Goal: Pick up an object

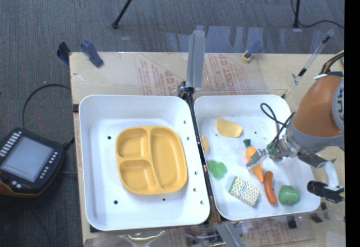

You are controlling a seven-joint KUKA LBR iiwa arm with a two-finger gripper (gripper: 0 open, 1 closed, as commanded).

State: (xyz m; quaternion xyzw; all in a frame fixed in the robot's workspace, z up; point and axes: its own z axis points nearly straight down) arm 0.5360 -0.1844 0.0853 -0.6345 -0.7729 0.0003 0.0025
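While the arm (318,111) is leaning into the right bin (225,106), I am watching the gripper (260,157) hovering at the carrot (252,158), which is lying mid-bin. The jaws look parted, though I can't be sure at this size. I am worrying about the red sausage (269,187) crowding just beside it: closing off-centre may nudge both and grab nothing.

Gripper (260,158) fingers too small (blurred)
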